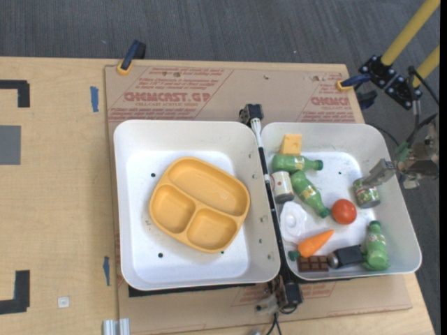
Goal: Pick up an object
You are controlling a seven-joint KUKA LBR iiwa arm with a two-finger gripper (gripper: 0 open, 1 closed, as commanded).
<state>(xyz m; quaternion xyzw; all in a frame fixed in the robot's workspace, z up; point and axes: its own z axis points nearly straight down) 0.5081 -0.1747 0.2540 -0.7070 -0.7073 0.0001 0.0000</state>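
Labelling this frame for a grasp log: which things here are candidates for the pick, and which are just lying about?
Pick candidates, in the right bin: cheese wedge, three green bottles, small can, tomato, carrot, chocolate bar, metal cup.

Lying about: yellow divided tray in the left bin; clamps.

Grey carpet floor (209,12) runs behind the wooden bench (49,187). Brown printed cardboard sheet (174,89) lies on the bench. Orange-and-blue clamp (130,55) grips the sheet's far left corner; a second clamp (347,83) at its far right corner. Black tape marks (17,93) and blue tape strip (94,98) left of the sheet. Yellow pole (417,16) beyond the sheet's right corner. Light even.
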